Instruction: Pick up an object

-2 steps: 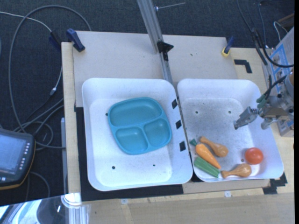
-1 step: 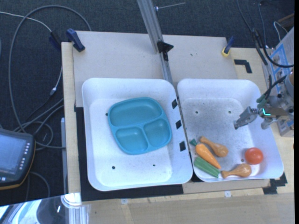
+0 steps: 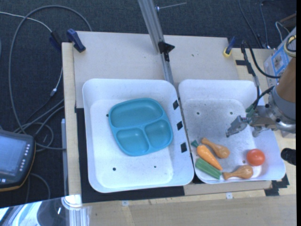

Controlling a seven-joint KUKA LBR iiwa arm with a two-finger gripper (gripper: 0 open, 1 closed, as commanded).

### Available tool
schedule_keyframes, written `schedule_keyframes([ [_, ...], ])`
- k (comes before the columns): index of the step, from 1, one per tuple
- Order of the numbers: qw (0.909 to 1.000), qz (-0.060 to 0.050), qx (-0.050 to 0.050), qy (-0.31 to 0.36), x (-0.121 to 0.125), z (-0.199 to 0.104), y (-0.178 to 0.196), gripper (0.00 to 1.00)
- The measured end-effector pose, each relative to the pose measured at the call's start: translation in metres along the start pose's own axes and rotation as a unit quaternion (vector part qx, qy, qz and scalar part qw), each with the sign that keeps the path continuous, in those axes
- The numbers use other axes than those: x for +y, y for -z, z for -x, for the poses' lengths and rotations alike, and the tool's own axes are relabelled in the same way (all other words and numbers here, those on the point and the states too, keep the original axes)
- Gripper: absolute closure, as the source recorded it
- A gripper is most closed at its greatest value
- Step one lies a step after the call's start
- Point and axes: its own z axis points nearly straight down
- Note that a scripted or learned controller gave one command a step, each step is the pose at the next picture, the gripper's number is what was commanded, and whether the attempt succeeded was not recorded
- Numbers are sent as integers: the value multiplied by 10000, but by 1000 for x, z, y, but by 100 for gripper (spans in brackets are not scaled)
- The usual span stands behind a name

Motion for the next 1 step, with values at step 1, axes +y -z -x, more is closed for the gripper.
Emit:
schedule_keyframes([
  [1,10000,0,0,-4,-1,-1,-42,0],
])
